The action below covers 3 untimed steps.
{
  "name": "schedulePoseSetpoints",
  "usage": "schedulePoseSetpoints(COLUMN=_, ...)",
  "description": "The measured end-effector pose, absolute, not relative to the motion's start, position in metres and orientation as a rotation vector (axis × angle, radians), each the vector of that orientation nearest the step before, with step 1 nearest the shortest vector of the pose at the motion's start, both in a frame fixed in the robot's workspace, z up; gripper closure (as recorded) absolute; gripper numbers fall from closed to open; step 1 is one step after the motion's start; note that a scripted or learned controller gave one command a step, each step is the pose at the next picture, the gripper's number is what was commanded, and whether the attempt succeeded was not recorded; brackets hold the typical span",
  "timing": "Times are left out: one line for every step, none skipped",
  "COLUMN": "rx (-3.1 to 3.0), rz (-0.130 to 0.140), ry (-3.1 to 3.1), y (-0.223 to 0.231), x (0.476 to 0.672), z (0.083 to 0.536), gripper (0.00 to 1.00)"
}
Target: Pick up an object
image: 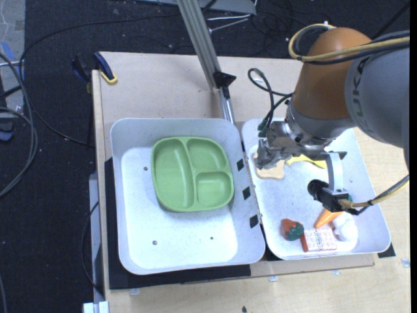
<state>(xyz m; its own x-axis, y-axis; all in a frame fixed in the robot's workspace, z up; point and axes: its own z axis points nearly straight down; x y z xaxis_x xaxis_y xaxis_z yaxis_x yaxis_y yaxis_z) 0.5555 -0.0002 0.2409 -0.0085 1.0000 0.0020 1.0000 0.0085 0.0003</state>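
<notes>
The bench [163, 83] is a pale tan wooden top, kinda plain, sitting on a dark speckled floor [45, 175]. Black cables [39, 41] snake all over that floor on the left and up top. A grey metal pole [199, 34] runs at a slant from the top edge down to the bench. There's a blue and yellow clamp [104, 68] on the bench's far left corner. Lighting's even, no harsh shadows.

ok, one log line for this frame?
task: pick object | gripper: over right bin, above tan flat piece | grasp: unconfirmed | left bin: green divided plate
</notes>
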Motion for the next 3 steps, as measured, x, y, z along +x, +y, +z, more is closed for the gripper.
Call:
schedulePoseSetpoints(rx=-2.212, rz=-0.002, ry=-2.229, y=0.05, x=0.549, z=0.247, gripper=1.0)
schedulePoseSetpoints(rx=-2.212, rz=0.0, ry=-2.229, y=0.095, x=0.544, z=0.247, gripper=1.0)
schedulePoseSetpoints(rx=-2.218, rz=0.001, ry=-2.224, y=0.092, x=0.544, z=0.247, gripper=0.0)
